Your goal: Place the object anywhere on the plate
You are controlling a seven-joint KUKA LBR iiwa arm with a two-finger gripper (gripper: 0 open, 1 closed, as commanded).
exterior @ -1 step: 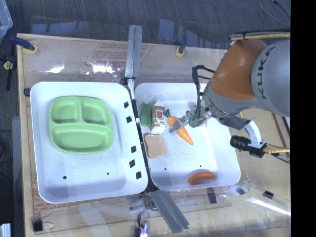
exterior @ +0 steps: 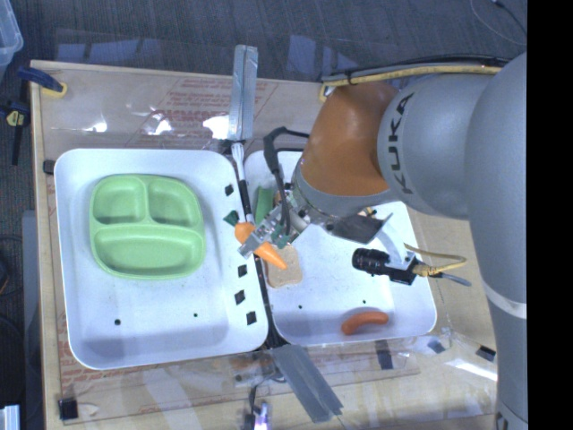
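A green divided plate (exterior: pixel 146 226) lies in the left bin (exterior: pixel 134 330), toward its back left. My gripper (exterior: pixel 266 238) hangs over the divider between the two bins, at the left edge of the right bin (exterior: pixel 403 316). An orange carrot-like piece (exterior: pixel 272 256) sticks out on both sides of the fingers, and the gripper is shut on it. The carrot's other end (exterior: pixel 243 232) points toward the left bin. The plate is well to the left of the gripper.
A tan flat piece (exterior: pixel 286 273) lies just below the gripper in the right bin. A reddish sausage (exterior: pixel 365 321) rests near that bin's front edge. The arm's big grey and orange wrist (exterior: pixel 358 150) covers the back of the right bin.
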